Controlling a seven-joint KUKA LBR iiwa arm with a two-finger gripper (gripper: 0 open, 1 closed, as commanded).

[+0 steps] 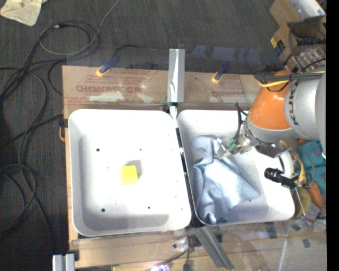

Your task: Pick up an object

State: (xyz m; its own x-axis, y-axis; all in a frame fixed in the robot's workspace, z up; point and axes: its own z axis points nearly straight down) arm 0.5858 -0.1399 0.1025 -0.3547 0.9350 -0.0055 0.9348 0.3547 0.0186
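Grey arm (296, 114) over the right white bin (275, 211), gripper (229, 148) at a crumpled pale-blue cloth (222, 177).
The cloth fills the bin's nine o'clock half; soft, light, best pinched at a raised fold. I cannot tell the grip state. A small yellow block (129, 174) lies mid-left bin.

Black cables (32, 79) on dark floor, cardboard box (288, 26), crumpled cloth (24, 10) top left
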